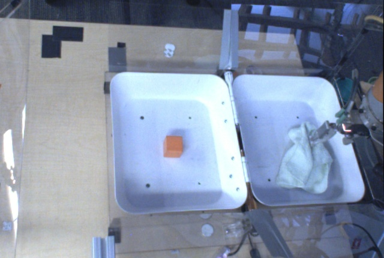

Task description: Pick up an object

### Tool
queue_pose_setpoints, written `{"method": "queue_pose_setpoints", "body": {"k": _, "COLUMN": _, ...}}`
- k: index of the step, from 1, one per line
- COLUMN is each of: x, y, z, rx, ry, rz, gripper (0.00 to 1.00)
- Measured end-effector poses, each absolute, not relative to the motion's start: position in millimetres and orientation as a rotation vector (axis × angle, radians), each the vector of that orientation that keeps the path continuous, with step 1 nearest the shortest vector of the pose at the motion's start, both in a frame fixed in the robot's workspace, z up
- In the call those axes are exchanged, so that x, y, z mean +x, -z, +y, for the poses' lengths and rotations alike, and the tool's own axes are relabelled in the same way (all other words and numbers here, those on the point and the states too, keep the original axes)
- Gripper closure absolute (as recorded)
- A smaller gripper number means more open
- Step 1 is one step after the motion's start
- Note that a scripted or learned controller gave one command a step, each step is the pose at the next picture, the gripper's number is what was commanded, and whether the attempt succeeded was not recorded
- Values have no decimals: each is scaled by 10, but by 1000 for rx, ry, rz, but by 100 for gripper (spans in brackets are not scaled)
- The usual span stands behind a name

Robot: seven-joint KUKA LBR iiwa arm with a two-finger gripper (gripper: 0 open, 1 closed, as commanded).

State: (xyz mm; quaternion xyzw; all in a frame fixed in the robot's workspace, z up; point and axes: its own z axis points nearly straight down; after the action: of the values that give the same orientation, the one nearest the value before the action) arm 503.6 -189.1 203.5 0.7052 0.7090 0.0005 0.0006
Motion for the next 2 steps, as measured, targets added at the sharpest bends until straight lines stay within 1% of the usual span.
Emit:
{"method": "queue_pose_setpoints", "body": {"k": 1, "x": 4959, "y": -2234, "z": -1862, "rx": 1995, "ry": -3, "rz": 2422, "gripper": 0}}
{"method": "queue_pose_setpoints", "body": {"k": 2, "x": 4921, "y": -944, "z": -1854, "rx": 1784, "ry": -10, "rz": 2567, "gripper": 0}}
